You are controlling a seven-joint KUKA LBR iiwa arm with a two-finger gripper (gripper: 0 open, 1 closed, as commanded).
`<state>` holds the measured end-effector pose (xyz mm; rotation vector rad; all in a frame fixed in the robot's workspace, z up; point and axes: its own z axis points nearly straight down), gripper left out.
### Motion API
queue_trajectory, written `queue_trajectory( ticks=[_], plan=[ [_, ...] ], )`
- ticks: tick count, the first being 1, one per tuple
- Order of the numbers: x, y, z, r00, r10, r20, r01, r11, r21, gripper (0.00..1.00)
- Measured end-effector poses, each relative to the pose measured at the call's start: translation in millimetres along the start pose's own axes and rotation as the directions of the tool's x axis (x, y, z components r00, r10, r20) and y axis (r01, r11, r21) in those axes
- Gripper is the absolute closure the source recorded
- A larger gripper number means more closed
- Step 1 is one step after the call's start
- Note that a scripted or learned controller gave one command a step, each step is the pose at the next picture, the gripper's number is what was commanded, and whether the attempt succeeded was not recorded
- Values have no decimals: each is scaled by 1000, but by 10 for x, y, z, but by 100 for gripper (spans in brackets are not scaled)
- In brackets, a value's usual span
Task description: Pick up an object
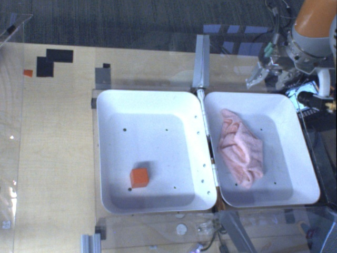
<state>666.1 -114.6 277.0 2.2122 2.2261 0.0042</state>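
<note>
Closest to the camera, well down and to the left of the gripper, a small orange block (139, 177) sits on the floor of the left bin (113, 141), near its front wall and apart from every side. Nearer to the gripper, almost straight below it in the view, a crumpled pink cloth (240, 147) lies in a heap in the middle of the right bin (295, 157), touching nothing but the bin floor. Both bins rest side by side on the wooden counter (58, 157).

Farthest back, the gripper (266, 74) hangs beyond the rear rim of the right bin, above the counter and off to the upper right of the cloth. Its fingers look spread apart and nothing is between them.

By my reading the task has hardly begun: neither thing has been lifted, both lie loose in their bins. What is left is the whole of it: come over a bin, descend, close on either the cloth or the block, and raise it clear.
</note>
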Motion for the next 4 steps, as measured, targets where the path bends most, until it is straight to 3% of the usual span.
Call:
queue_trajectory(
  ticks=[1,2,3,4],
  plan=[
    [-77,-244,304,964,-266,1,266,964,-2,0],
    [227,-325,1829,940,-340,1,340,940,-4,0],
    [237,-301,1704,940,-341,4,341,940,-11,100],
    [608,46,897,999,-52,0,52,999,-6,100]
  ],
)
